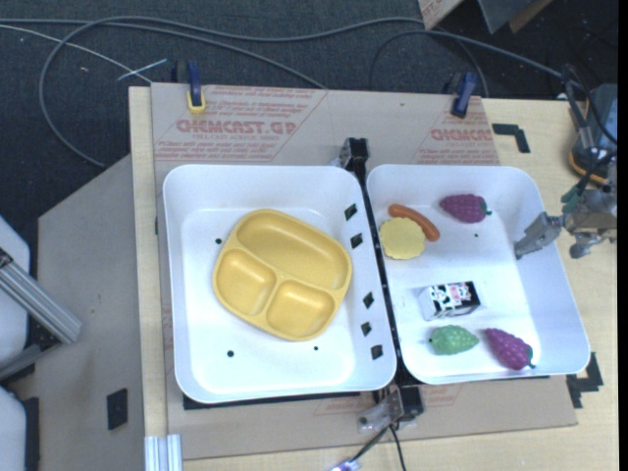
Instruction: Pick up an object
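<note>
The right bin (549, 292) holds several small objects: a purple grape bunch (463, 206) at the back, an orange sausage-shaped piece (416, 221) touching a yellow round piece (402, 239), a black-and-white carton (451, 298) in the middle, and a green piece (452, 340) beside a second purple bunch (509, 348) at the front. My gripper (557, 237) hangs over the bin's right rim, to the right of all of them. It is open, with nothing between its fingers (534, 235).
A yellow divided plate (283, 275) lies in the left bin (186, 263). A black divider with clips (365, 263) runs between the bins. Clamps (195, 94) hold the cardboard at the back, and cables lie on the dark floor beyond.
</note>
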`<action>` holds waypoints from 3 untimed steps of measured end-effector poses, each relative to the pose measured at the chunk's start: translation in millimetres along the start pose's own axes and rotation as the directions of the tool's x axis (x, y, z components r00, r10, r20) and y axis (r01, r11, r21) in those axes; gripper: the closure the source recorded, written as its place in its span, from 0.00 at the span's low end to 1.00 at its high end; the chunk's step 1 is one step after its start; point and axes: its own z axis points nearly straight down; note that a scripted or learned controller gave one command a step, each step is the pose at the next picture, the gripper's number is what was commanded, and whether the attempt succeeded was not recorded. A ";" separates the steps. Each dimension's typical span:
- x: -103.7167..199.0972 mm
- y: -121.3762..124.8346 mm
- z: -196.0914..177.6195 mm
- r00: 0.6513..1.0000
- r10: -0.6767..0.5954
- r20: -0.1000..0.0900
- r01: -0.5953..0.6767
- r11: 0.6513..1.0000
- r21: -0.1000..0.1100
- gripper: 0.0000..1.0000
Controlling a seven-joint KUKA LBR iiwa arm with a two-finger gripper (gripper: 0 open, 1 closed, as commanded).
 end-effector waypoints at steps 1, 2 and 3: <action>0.7 2.5 -6.5 1.000 -0.004 0.003 0.004 1.000 -0.013 0.00; -1.1 10.4 52.8 1.000 -0.004 0.001 0.004 1.000 -0.008 0.00; -6.2 8.3 114.8 1.000 -0.004 0.001 0.004 1.000 -0.006 0.00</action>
